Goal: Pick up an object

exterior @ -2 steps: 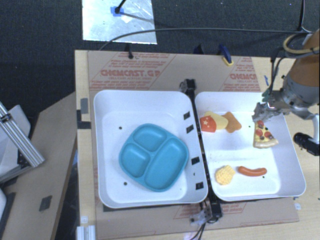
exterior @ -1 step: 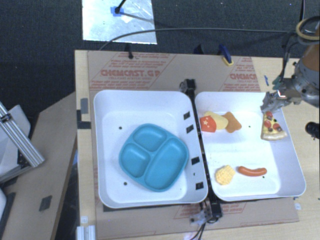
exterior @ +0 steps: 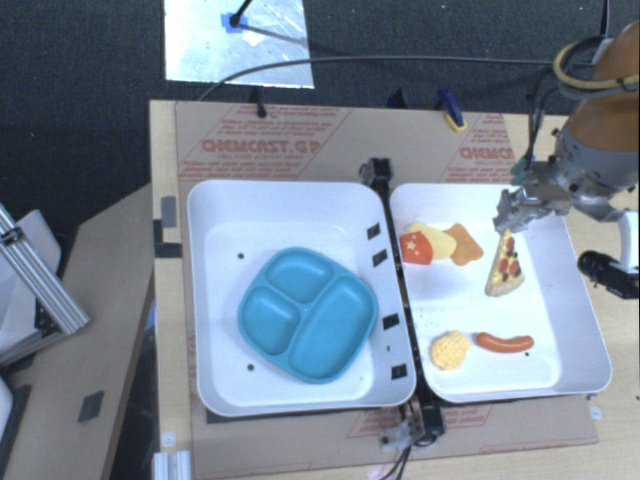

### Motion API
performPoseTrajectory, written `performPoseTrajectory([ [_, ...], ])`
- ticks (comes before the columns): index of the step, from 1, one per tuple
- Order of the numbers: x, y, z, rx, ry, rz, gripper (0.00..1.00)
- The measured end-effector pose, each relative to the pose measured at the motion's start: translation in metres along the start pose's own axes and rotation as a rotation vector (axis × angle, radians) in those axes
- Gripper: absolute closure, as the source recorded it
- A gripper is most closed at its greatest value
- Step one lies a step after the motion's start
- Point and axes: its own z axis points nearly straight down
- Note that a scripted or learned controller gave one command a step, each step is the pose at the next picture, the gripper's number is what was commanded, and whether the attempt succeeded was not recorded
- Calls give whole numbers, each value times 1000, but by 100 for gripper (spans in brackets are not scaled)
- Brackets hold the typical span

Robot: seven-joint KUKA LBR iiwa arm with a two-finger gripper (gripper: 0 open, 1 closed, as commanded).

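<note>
Camera view: desk [exterior: 300, 133] carries two white bins side by side. Left bin [exterior: 215, 228] holds a blue divided plate [exterior: 305, 313], lying flat near the middle, nothing on it. Right bin [exterior: 575, 353] holds the toy food, spread loose so each piece has room around it: pizza slice [exterior: 505, 268] toward the far right, sausage [exterior: 503, 343] near the front, a yellow corn-like piece [exterior: 449, 349] just left of the sausage, and a red, yellow and orange cluster [exterior: 440, 244] by the divider.

Arm reaches in from the right. The hand [exterior: 520, 211] sits over the far side of the right bin, just above the pizza slice's tip. Looks lined up for that slice, my guess. Whether the hand is spread or pressed together: cannot tell, too small and blurred. Nothing visibly gripped; every piece lies in the bin.
</note>
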Motion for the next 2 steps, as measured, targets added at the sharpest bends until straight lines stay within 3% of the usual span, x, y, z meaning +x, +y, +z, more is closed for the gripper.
performPoseTrajectory([
  [2,111,9,19,0,0,0,100],
])
